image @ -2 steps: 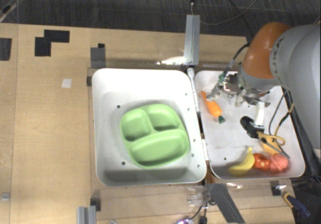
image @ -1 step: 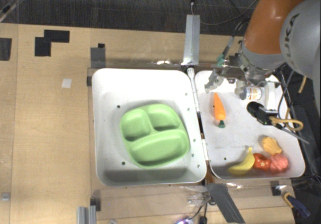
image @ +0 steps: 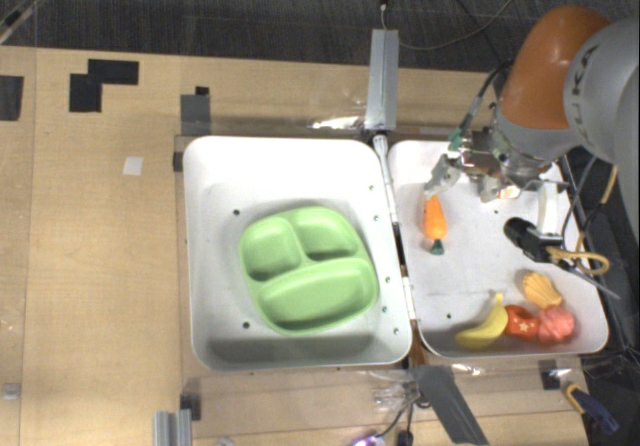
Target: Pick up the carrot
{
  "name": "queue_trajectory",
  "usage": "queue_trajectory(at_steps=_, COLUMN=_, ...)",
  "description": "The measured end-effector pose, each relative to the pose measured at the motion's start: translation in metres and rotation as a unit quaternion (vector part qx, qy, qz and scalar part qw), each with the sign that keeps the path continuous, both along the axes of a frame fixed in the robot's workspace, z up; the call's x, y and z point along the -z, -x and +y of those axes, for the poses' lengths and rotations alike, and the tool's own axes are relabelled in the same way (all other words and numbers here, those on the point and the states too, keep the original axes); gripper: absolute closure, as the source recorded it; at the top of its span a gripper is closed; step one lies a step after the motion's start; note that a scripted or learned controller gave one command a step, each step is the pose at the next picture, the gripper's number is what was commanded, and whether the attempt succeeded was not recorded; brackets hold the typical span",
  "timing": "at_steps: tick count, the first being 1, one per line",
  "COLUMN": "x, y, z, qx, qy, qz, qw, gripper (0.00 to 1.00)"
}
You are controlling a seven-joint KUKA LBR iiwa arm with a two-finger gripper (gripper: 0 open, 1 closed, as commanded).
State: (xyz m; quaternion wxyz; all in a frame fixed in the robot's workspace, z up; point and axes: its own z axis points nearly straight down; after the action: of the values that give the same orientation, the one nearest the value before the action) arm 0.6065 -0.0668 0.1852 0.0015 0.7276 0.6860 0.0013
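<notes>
In the camera view the carrot [image: 434, 219] lies on the floor of the right bin [image: 470, 309], near its left wall and well apart from the banana [image: 483, 325]. The gripper [image: 466, 177] hangs just above and to the right of the carrot, its fingers spread and empty, probably so that it can descend around the carrot.

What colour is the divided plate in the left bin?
Light green; the divided plate shows clearly in the camera view, lying in the white left bin.
</notes>
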Motion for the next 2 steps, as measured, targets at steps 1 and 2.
queue_trajectory(at_steps=1, x=0.097, y=-0.002, z=-0.031, qx=0.074, qy=-0.0005, qz=-0.003, qw=0.9973, gripper=0.0)
queue_trajectory(at_steps=2, x=0.084, y=-0.005, z=-0.028, qx=0.072, qy=-0.002, qz=-0.007, qw=0.9974, gripper=1.0)
